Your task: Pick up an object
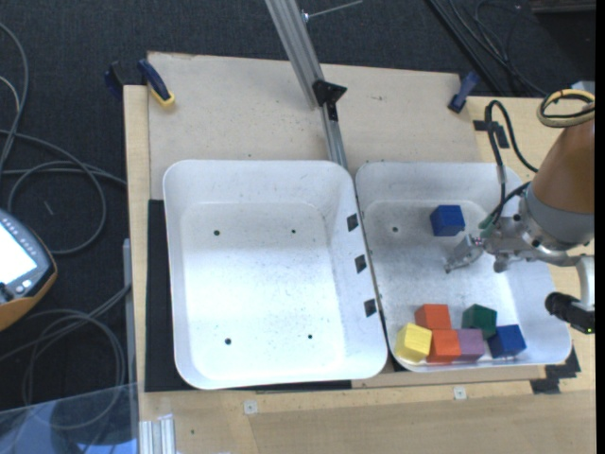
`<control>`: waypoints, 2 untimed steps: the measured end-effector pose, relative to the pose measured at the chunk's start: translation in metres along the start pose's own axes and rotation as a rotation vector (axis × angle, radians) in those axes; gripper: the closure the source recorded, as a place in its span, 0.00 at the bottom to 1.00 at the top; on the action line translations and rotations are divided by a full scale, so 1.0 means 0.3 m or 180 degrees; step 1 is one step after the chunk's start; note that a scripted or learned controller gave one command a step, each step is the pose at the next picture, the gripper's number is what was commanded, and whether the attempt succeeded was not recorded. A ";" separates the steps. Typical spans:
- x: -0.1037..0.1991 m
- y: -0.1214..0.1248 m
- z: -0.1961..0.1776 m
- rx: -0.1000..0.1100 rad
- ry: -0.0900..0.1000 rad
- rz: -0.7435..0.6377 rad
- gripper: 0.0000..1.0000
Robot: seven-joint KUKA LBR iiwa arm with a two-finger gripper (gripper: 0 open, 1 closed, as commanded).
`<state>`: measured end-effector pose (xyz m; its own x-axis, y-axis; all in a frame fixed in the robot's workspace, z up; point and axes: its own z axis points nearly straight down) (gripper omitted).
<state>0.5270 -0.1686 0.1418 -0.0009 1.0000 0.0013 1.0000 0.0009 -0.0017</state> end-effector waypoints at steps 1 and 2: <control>0.036 0.269 -0.103 -0.0038 -0.0012 -0.0016 0.00; 0.082 0.283 0.155 0.0018 0.0005 -0.0003 0.00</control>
<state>0.6120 -0.1438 0.0950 -0.0020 1.0000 0.0029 1.0000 0.0020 -0.0073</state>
